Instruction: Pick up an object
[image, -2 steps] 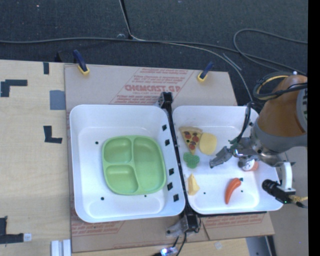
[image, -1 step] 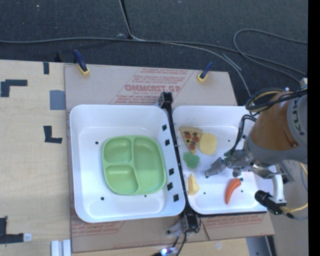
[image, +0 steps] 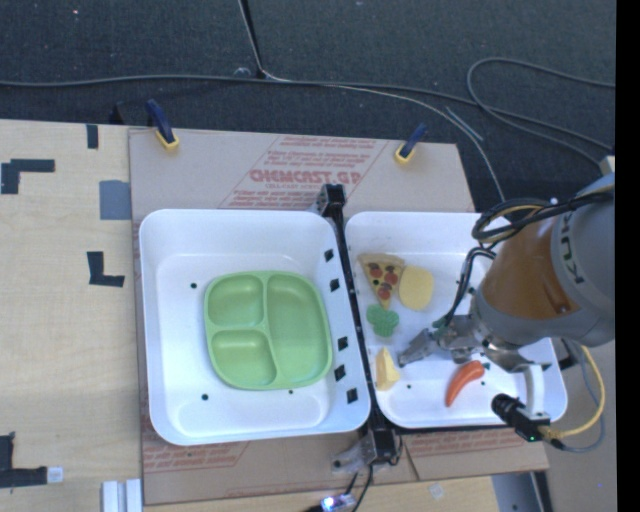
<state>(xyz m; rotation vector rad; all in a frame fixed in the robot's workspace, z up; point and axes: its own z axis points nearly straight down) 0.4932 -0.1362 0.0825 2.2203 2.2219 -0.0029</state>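
Pepper (image: 463, 382), orange-red, lies by the right bin's (image: 440, 222) near edge, just beside the gripper (image: 418, 348); we cannot tell how its claw stands. Farther in we note a yellow wedge (image: 385, 369) and green piece (image: 382, 320) along the left wall. Pizza slice (image: 381, 275) and pale yellow piece (image: 417, 287) sit farthest; a green divided plate (image: 267, 329) fills the left bin (image: 165, 300).

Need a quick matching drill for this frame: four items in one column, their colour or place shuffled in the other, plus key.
Items
1. divided tray
2. pizza slice
3. chili pepper
4. broccoli piece

Descriptions
A. orange-red, in the right bin, near its front wall
B. green, small, right bin, close to the divider
C. pale green, in the left bin
D. triangular, with red toppings, at the back of the right bin

Pairs: 1-C, 2-D, 3-A, 4-B
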